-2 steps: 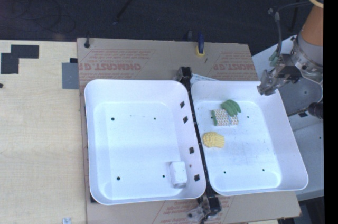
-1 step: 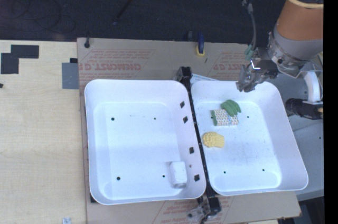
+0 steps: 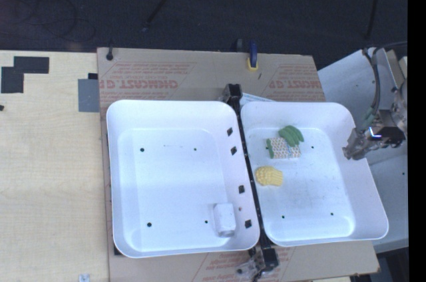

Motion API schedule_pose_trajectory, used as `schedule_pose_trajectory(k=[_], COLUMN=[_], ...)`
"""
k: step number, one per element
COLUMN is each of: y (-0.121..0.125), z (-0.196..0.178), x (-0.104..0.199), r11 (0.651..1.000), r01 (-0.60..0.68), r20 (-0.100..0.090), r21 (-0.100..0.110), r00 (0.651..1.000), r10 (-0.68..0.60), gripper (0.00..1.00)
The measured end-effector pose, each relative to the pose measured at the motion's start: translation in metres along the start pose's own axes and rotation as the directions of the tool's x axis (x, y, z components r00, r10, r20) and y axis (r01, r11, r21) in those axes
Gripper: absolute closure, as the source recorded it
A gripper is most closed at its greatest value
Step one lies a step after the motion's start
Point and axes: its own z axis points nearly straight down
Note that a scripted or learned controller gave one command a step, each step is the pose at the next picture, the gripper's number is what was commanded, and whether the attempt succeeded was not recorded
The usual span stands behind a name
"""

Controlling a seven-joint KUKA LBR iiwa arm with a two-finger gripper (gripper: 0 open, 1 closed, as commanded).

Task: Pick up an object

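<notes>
Pale wood tabletop (image 3: 46, 167) carries a brown cardboard sheet (image 3: 200, 78), and on that sheet two shallow white bins sit side by side, touching along a middle seam with small black clips. Nearest the camera, low in the left bin (image 3: 133, 134), a small white block (image 3: 224, 218) lies close to the front right corner, hard to pick out against the white floor. Farther back, in the right bin (image 3: 346, 207), a yellow corn-like piece (image 3: 269, 175) rests near the seam; just behind it a speckled white block (image 3: 285, 149) touches a green leafy piece (image 3: 291, 135). Nothing lies on top of these three, and the floor to their right is bare. At the right bin's outer rim the tool (image 3: 356, 149) hangs at the end of the arm, well apart from every object; whether it is spread or pressed together cannot be told. Beyond the cardboard, a blue and yellow clamp (image 3: 252, 56) stands at the back edge, with dark floor and cables behind.
</notes>
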Motion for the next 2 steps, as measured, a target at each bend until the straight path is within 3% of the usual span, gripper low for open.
schedule_pose_trajectory(k=[1, 2], y=[-0.018, -0.019], z=[-0.102, -0.050], x=[0.084, 0.136], r11=[1.000, 1.000], r01=[0.019, 0.014], r20=[-0.002, -0.002], r21=[-0.015, 0.002], r00=[1.000, 1.000], r10=[-0.019, -0.014], gripper=[1.00, 1.00])
